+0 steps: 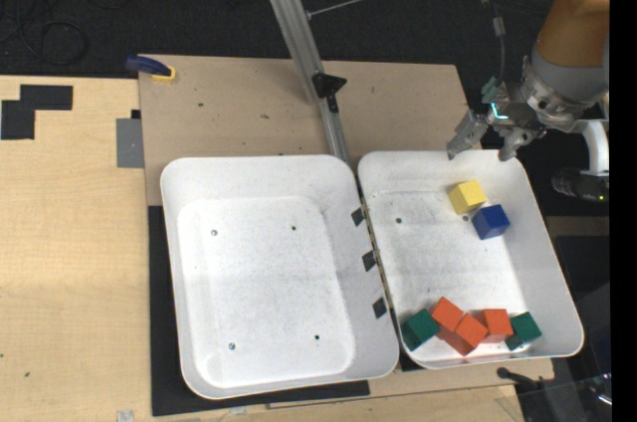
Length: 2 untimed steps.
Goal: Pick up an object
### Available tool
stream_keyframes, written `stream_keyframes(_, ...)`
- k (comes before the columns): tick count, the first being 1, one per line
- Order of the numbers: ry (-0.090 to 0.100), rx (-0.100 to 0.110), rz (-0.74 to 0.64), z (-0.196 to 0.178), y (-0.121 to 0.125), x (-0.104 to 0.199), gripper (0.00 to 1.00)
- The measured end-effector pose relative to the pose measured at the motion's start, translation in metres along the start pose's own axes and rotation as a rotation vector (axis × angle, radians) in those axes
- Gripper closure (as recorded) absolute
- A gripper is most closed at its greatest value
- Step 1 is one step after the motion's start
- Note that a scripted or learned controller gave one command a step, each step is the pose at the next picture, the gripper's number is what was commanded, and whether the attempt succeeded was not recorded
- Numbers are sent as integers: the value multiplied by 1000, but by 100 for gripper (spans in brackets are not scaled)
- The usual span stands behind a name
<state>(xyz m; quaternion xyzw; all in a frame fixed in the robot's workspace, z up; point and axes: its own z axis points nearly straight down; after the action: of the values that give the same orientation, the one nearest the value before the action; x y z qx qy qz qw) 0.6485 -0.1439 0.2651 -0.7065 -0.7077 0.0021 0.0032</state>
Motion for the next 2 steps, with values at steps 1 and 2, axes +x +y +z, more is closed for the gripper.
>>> stream_keyframes(1,-2,-4,-3,-3,1,0,0)
stream_keyframes(2,0,2,-4,61,0,8,0)
